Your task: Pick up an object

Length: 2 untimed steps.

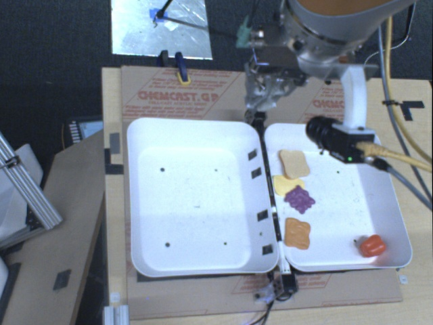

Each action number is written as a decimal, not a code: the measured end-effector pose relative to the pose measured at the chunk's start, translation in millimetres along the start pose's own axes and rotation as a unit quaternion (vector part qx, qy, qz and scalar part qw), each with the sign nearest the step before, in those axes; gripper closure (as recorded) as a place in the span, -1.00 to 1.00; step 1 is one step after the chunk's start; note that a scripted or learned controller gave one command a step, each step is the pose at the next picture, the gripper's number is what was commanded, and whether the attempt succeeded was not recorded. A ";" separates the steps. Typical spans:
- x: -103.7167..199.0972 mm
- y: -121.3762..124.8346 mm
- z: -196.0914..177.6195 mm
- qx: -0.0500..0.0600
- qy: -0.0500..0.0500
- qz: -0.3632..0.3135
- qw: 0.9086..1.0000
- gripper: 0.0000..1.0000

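The right bin (389,202) holds several small items. A tan slice-shaped piece (294,163) lies near its back left, with a yellow piece (285,185) just in front of it. A purple grape-like cluster (300,199) overlaps the yellow piece. An orange piece (297,233) sits near the front left, and a red-orange fruit-like item (371,246) rests at the front right. My gripper (260,107) hangs above the back edge between the two bins, away from all the items, with nothing seen in it.
The left bin (193,195) sits beside the right one, joined by black clips along the middle. A black camera-like unit (336,139) with cables juts over the right bin's back edge. A shiny metal plate (161,17) lies behind the bench.
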State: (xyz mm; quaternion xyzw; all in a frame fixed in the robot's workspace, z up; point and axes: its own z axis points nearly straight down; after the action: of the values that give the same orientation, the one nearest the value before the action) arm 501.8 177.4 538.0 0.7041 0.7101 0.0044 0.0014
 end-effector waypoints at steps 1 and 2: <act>41.3 69.5 5.3 0.003 -0.002 0.000 1.000 1.00; 17.2 6.5 17.2 0.005 -0.002 0.001 1.000 1.00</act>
State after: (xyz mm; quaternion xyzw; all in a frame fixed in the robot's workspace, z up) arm 508.3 194.7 520.9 0.7049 0.7093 0.0000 -0.0007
